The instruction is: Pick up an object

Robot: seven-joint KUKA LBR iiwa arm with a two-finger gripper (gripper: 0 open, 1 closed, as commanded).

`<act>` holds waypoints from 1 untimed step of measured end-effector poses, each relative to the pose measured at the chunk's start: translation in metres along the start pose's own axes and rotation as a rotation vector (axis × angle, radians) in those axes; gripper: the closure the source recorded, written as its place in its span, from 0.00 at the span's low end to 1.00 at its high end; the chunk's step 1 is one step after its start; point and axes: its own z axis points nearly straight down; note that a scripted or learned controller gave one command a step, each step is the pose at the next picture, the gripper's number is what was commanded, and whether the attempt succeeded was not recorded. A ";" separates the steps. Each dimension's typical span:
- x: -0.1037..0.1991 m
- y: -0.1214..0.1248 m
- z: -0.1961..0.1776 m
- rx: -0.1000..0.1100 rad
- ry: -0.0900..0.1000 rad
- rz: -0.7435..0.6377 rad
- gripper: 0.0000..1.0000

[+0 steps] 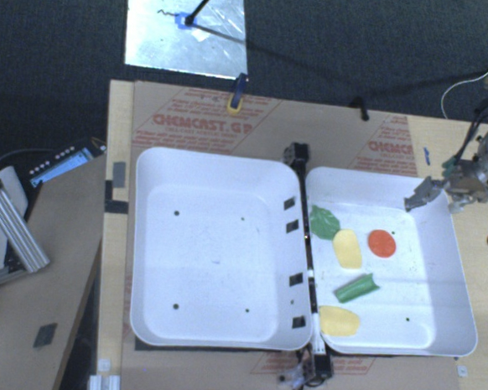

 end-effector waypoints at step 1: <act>0.086 -0.049 0.077 0.009 0.006 -0.005 0.00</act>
